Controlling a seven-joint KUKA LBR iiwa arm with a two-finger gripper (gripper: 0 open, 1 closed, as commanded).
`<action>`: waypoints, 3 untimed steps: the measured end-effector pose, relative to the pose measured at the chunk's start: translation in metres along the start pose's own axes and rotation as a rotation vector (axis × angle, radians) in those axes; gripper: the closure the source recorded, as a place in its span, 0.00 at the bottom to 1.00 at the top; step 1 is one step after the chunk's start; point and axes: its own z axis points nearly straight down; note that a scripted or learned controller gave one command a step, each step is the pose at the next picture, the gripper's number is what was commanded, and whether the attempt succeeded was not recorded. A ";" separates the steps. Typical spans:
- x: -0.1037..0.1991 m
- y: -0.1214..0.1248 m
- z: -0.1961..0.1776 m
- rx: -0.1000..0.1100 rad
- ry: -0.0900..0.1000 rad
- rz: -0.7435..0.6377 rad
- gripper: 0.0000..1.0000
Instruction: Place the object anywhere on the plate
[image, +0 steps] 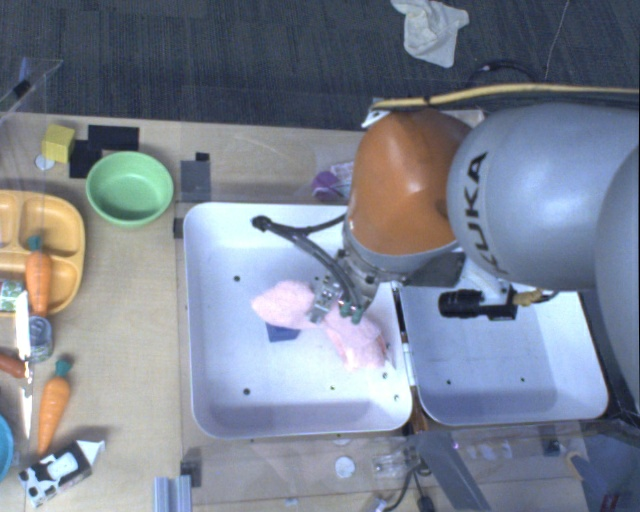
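Observation:
In the left white bin (230, 390) lie two pink soft lumps, one (283, 300) near the middle and one (358, 343) toward the bin's right wall. A small blue piece (283, 333) sits just under the first lump. My gripper (335, 302) hangs low between the two lumps, touching or almost touching both; whether anything is held is hidden by the wrist. The yellow divided plate (50, 225) lies at the far left of the bench, well away from the gripper, with a toy carrot (37, 281) on it.
A green bowl (130, 187) stands behind the left bin's left corner, with a yellow block (58, 143) beyond it. Another carrot (52, 402) and a cow toy (60, 468) lie front left. The right bin (510, 385) sits under the arm. A purple item (328, 183) lies behind the left bin.

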 end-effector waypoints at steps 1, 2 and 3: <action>0.029 0.058 0.068 0.006 0.008 0.089 1.00; -0.038 0.049 0.019 0.001 0.002 -0.021 1.00; 0.010 0.087 0.099 0.004 0.009 -0.113 1.00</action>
